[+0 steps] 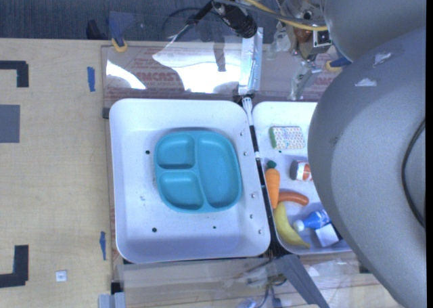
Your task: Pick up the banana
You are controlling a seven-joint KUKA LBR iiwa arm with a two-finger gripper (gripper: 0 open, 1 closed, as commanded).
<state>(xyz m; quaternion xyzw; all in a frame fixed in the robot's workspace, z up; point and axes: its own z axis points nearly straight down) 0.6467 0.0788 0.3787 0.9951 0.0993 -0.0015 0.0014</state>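
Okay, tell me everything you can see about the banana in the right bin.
The banana is yellow, smooth and curved, looking like a plastic toy. It lies flat near the front of the right bin, close to the left wall. It runs from just below the carrot down toward the front edge, bowing toward the wall. The red sausage-like piece and a blue-and-white item sit right against it.

Thing: banana (287, 227)
Color: yellow
Shape: long and curved, like a smile turned on its side
Pose: lying flat, not held
Place: in the right white bin (260, 114), near its front left corner
Neighbors: just below the carrot (272, 184) and the red sausage (292, 198), next to the blue and white bottle (312, 221)
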